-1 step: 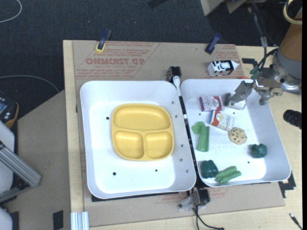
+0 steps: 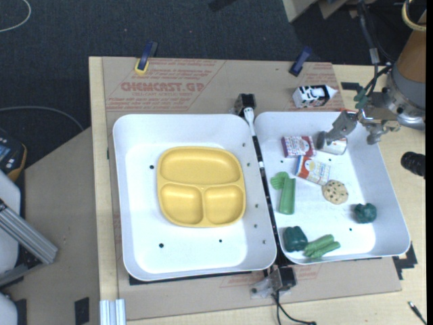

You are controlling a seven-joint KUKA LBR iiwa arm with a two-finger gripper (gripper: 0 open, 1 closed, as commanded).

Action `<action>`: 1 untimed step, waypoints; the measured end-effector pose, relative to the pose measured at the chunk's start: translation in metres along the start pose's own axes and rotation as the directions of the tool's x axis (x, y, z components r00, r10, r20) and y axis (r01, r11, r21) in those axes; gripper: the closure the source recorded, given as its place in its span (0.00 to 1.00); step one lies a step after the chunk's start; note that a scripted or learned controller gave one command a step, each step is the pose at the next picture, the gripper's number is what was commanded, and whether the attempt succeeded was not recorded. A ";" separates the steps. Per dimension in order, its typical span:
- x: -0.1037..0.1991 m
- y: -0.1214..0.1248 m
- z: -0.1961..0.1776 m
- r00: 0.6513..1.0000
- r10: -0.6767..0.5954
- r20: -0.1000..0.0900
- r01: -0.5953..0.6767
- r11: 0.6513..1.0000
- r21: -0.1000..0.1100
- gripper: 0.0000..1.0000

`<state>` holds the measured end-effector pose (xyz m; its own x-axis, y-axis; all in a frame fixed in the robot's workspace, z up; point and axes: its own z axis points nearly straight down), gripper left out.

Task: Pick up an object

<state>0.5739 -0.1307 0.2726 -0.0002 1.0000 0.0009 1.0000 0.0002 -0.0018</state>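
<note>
My gripper (image 2: pixel 354 134) hangs over the far edge of the right bin (image 2: pixel 385 181), its two fingers spread apart and nothing between them. The left finger (image 2: pixel 335 135) stands just above a small white item (image 2: pixel 337 147). In the bin lie a small purple-and-white carton (image 2: pixel 298 145), a red-and-white box (image 2: pixel 313 170), a cookie (image 2: pixel 335 192), a green pickle (image 2: pixel 287 195), a dark green pepper (image 2: pixel 294 237), a green pod (image 2: pixel 321 246) and a dark green lump (image 2: pixel 365 212).
The left bin (image 2: pixel 135 202) holds a yellow divided plate (image 2: pixel 201 185). A black-and-white cow-patterned item (image 2: pixel 314 95) lies on the bench behind the right bin. Clamps (image 2: pixel 144 57) sit at the bench's far edge.
</note>
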 end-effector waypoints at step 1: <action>0.001 -0.003 0.063 1.000 0.001 -0.002 -0.001 1.000 0.006 0.00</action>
<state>0.5707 -0.1298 0.2091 0.0008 1.0000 0.0024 1.0000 -0.0008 -0.0082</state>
